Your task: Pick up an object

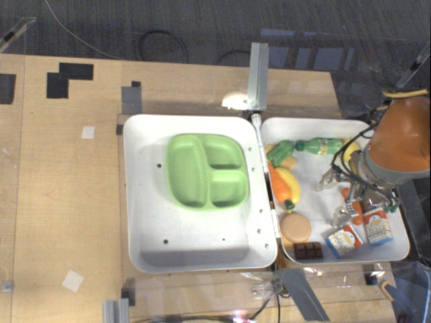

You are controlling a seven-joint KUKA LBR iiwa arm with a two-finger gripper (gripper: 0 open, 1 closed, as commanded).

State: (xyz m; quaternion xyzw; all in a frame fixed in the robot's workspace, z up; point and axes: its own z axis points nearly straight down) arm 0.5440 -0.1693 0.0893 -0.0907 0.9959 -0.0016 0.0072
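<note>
Pincer (355,204) low in the right bin (316,128), just above 2 cartons (358,235); finger state unclear.

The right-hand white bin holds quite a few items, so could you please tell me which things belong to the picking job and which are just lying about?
Belonging to the job:
- two-finger gripper
- green plastic bottle
- yellow toy banana
- orange toy carrot
- round tan biscuit
- dark brown chocolate bar
- two small juice cartons

Lying about:
- green divided plate

No legible text, even on the small cartons (360,234).
</note>
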